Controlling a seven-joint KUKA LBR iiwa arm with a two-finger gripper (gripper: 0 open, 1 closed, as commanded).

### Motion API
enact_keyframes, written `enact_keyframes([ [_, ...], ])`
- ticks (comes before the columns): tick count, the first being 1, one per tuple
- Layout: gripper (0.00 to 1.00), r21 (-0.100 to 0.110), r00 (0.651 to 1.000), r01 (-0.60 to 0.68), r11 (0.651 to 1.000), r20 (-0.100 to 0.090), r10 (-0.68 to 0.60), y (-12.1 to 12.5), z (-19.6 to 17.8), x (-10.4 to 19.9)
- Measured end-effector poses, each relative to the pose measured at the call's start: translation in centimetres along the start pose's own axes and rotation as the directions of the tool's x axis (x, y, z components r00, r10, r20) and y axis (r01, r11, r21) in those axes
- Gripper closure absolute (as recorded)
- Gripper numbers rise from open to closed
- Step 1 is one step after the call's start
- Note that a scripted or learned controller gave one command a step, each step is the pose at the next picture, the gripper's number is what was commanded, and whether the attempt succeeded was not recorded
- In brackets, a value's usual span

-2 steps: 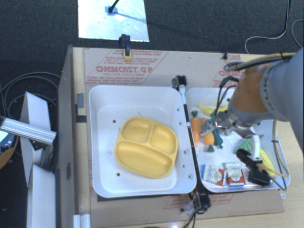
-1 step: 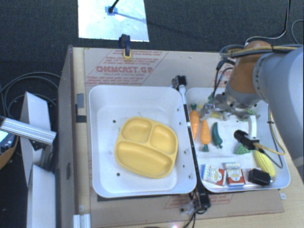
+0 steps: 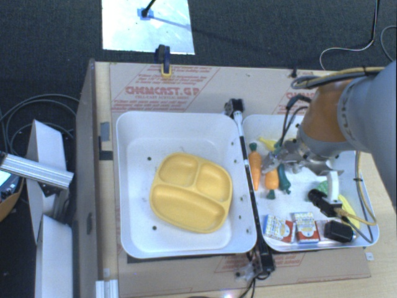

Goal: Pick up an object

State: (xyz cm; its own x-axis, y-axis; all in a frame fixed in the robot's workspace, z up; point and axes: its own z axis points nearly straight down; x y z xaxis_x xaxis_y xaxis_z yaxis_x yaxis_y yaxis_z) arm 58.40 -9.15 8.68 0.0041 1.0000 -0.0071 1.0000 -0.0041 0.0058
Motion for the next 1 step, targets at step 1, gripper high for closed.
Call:
enact_keyframes([
  [1,0.00,0.008,1.000,0.003,1.000,-0.008,-0.003,-3.16,0.27,-0.77],
])
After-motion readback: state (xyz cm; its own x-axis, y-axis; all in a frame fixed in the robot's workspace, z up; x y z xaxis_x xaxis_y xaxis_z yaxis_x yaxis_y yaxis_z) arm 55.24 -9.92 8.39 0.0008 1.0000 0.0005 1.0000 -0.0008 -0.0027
